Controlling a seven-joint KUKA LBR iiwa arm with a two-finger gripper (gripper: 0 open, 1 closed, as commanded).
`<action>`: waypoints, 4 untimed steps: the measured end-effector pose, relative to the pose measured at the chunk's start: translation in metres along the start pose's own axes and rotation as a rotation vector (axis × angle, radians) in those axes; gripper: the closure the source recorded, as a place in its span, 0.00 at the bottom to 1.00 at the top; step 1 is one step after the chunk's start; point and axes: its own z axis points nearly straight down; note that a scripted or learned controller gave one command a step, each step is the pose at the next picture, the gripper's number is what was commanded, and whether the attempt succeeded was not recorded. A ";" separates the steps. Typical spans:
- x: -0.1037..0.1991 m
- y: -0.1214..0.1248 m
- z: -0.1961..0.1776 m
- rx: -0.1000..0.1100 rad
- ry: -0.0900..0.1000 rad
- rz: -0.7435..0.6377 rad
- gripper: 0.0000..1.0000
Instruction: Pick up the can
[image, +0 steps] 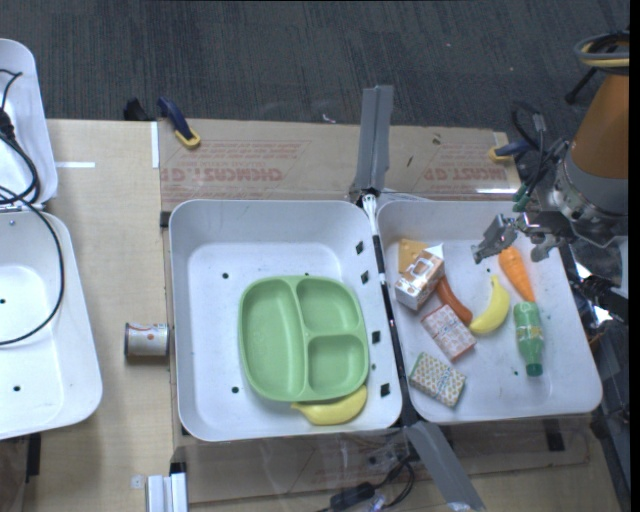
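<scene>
Hovering at the upper right of the frame, the gripper (512, 238) hung above the back of the right bin (575, 395), its dark fingers spread a little and nothing between them. Directly under and beside it lay a carrot (516, 274), with a banana (491, 307) just to the lower left and a green bottle (529, 338) below that. Further left in the same bin sat a small carton (417, 280), a reddish sausage-like piece (453, 300), a patterned box (447, 332) and a speckled packet (437, 379).

The can (147, 340) was nowhere near any of this. It lay on its side on the bare bench at the left of the frame, outside both bins, just beside the left bin (190, 300) and its outer wall. That bin held a green divided plate (303, 335) with a second banana (330, 408) tucked against its lower edge.

Judging by this, the task stood at its very start: the approach had not been made, and the arm was parked over the wrong bin. The next move called for a long traverse leftward across both bins, clearing the left bin's rim, then a descent onto the bench with the fingers set across the can's round body rather than along it. A can lying on its side would likely roll if nudged, so a centred, square closing mattered.
</scene>
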 end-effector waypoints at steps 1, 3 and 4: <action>0.002 -0.077 0.113 0.000 0.001 -0.093 0.00; -0.068 -0.086 0.165 -0.001 0.001 -0.016 0.00; -0.086 -0.040 0.165 0.000 0.009 0.052 0.00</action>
